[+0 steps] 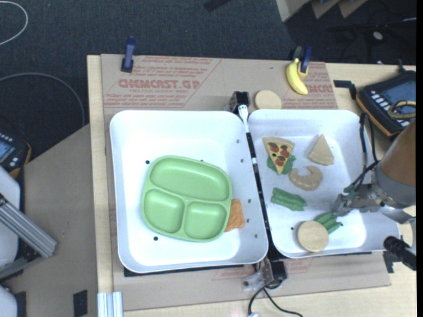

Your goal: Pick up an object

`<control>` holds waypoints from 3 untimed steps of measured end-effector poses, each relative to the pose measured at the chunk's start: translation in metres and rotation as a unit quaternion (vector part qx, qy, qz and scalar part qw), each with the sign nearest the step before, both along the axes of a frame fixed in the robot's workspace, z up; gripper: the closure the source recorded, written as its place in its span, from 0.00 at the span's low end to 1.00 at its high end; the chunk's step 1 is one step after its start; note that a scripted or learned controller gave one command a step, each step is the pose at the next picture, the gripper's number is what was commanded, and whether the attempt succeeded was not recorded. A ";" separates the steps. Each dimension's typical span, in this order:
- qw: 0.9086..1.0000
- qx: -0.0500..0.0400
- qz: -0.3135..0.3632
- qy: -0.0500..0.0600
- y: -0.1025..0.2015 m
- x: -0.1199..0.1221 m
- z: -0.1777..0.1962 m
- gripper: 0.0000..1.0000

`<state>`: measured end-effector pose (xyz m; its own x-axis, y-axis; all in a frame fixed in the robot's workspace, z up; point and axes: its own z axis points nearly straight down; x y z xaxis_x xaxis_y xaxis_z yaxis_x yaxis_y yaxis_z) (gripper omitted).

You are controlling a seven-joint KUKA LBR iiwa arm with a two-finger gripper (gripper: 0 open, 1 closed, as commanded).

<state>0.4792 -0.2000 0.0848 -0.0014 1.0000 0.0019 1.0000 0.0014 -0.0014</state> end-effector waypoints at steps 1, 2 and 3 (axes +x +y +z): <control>1.000 -0.002 -0.001 -0.001 -0.009 0.000 0.000 1.00; 1.000 -0.001 -0.001 -0.001 -0.009 0.000 0.000 1.00; 1.000 -0.001 -0.001 -0.001 -0.005 0.000 0.000 1.00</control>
